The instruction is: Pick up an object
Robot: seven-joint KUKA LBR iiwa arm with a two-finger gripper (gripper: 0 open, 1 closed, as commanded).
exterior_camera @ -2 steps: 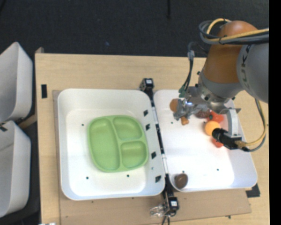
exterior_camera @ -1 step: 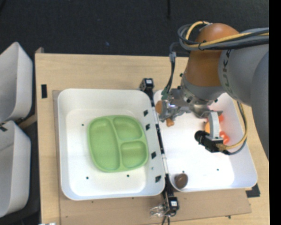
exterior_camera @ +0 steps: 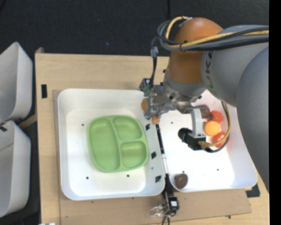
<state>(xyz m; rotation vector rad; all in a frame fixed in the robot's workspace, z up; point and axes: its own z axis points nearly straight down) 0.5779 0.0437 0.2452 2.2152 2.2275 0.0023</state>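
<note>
Orange-banded arm masks most of the gripper near the bins' shared wall, jaws unreadable; better to centre above the orange ball, descend plumb, clear of red neighbours.

A pale, wood-coloured flat bench carries everything, its top a bare board that shows as a border around the bins. Two shallow white plastic bins with rounded corners sit directly on it, side by side. The left white bin and the right white bin meet along a dark seam near the middle of the board, rims touching or just beside each other. A small black rectangular tab lies on the bare board just left of the left bin. At the bench's near edge, below the seam, sits a small metal and black clip.
</note>
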